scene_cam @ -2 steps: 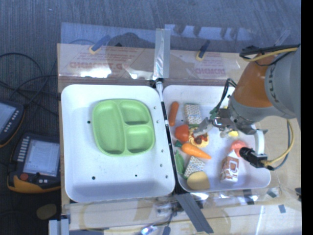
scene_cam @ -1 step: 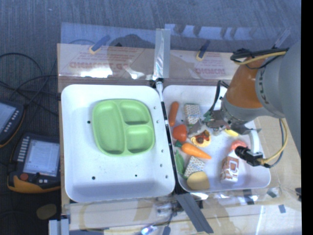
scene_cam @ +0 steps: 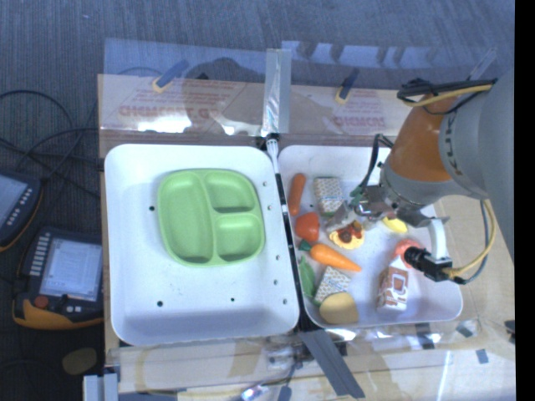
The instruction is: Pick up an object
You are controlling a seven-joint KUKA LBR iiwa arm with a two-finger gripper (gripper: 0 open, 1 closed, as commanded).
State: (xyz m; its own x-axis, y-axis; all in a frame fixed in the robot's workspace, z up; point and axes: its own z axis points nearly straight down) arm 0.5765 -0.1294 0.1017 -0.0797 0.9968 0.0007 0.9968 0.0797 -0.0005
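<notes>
The hand point(scene_cam: 361, 210) hovers low in the right bin point(scene_cam: 451, 303); its grip state cannot be told. A yellow-red toy point(scene_cam: 348, 236) lies just beside it at seven o'clock.

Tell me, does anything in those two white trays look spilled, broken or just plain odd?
Nothing looks spilled or broken. The toy food is simply jumbled in the right bin: carrot, tomato and small carton all lie at random angles. The green divided plate sits flat in the left bin.

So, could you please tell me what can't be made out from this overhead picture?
- Grey two-finger gripper, camera view: the wrist above hides its fingertips.
- Small yellow toy piece, right white bin: partly covered by the arm, shape unclear.
- Small carton: print too small to read.
- Green vegetable: partly hidden by the orange carrot.
</notes>
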